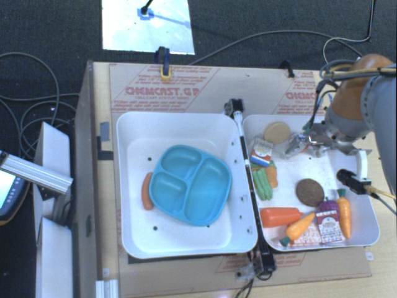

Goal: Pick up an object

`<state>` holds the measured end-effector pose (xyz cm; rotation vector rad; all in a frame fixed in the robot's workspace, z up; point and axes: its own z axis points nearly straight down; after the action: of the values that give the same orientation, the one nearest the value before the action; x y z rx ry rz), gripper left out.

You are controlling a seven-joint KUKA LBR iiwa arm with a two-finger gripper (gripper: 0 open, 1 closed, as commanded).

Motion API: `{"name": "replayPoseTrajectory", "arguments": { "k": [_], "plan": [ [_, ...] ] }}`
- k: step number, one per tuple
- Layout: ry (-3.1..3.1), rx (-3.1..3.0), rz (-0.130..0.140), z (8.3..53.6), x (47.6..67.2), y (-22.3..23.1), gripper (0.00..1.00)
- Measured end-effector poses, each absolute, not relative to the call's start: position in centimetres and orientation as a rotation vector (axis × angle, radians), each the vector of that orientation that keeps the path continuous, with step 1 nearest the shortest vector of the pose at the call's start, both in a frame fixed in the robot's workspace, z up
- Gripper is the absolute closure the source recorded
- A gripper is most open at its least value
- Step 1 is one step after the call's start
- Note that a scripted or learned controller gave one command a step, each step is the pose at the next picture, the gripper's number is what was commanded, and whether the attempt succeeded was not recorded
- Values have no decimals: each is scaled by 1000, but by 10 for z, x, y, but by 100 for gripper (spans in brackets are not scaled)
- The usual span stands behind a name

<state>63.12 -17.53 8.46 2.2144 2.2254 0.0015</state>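
The grey arm enters from the right edge of the frame, in its upper right part, and reaches leftward and downward. An orange band (363, 79) wraps the arm above the wrist, near the upper right corner. Below the band the wrist narrows to a metallic section that ends in the end effector (296, 145), which points toward the left, right of the frame's centre and slightly above mid-height. Cables loop around the wrist by the orange band. The end effector's tip is small and blurred here.
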Motion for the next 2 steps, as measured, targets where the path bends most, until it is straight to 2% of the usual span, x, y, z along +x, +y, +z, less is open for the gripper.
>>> {"name": "replayPoseTrajectory", "arguments": {
  "k": [1, 2],
  "plan": [
    [2224, 2218, 1, 84, 574, -166, 0],
    [2222, 2218, 1, 85, 578, -207, 0]
  ]
}}
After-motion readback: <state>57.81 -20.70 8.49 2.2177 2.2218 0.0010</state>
